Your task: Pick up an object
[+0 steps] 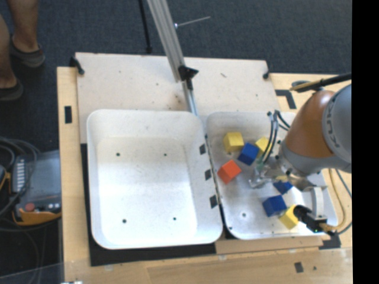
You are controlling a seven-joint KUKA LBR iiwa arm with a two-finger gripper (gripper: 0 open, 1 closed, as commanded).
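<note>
The right bin [249, 226] holds several small blocks. A yellow block [233, 141] lies near its far left, with a blue block [249, 153] beside it and an orange block [230, 171] just in front. Another blue block [274, 205] and a yellow block [288, 218] lie near the front right. My gripper [259, 180] is low over the middle of this bin, between the orange block and a small blue piece [283, 187]. The wrist hides part of another yellow block [262, 144]. Nothing is seen held.
The left bin [95, 158] sits beside the right one, sharing a middle wall. A slanted metal pole [169, 34] rises behind the bins. The arm's orange band [311, 123] covers the right bin's right side. A person's feet [18, 46] stand at the top left.
</note>
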